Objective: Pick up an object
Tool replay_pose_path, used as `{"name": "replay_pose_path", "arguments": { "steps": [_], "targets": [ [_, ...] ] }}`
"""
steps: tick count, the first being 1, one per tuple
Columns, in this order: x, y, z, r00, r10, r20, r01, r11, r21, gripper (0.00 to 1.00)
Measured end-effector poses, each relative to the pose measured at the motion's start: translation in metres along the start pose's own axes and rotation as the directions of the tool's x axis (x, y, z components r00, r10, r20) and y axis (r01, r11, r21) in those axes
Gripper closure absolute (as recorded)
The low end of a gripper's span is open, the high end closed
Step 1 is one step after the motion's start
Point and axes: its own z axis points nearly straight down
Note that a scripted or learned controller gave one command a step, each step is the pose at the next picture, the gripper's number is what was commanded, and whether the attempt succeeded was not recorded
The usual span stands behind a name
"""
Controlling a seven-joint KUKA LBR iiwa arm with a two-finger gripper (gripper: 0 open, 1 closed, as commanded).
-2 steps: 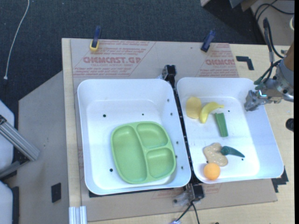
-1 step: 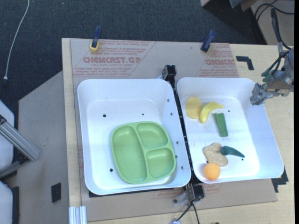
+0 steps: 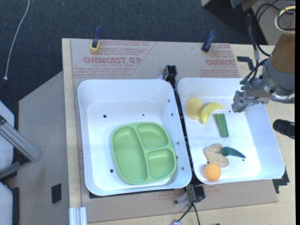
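The right bin point(image 3: 262, 168) holds several toy foods: a yellow pepper-like piece point(image 3: 193, 107), a banana point(image 3: 210, 110), a green cucumber stick point(image 3: 221, 125), a teal chili point(image 3: 233, 152), a beige lump point(image 3: 215, 154) and an orange point(image 3: 213, 172). My gripper point(image 3: 240, 103) hangs over the upper right part of this bin, just right of the banana and above the cucumber stick. Nothing shows between its fingers. Their spread is hidden by the wrist.
The left bin point(image 3: 89, 97) carries a green three-compartment plate point(image 3: 141, 151). A black clamp point(image 3: 169, 72) sits between the bins at the back. Blue clips point(image 3: 96, 37) point(image 3: 208, 41) hold the cardboard at its far edge. Cables trail at the front point(image 3: 187, 205).
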Motion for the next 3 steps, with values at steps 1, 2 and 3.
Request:
{"name": "replay_pose_path", "arguments": {
  "steps": [1, 2, 3],
  "targets": [
    [0.057, -0.017, -0.001, 1.0, 0.0, 0.0, 0.0, 1.0, -0.001, 1.0],
    [0.106, -0.026, 0.019, 1.0, 0.001, 0.001, -0.001, 1.0, 0.001, 1.0],
    [0.165, -0.038, 0.031, 1.0, -0.001, 0.0, 0.001, 1.0, 0.001, 1.0]
  ]
}}
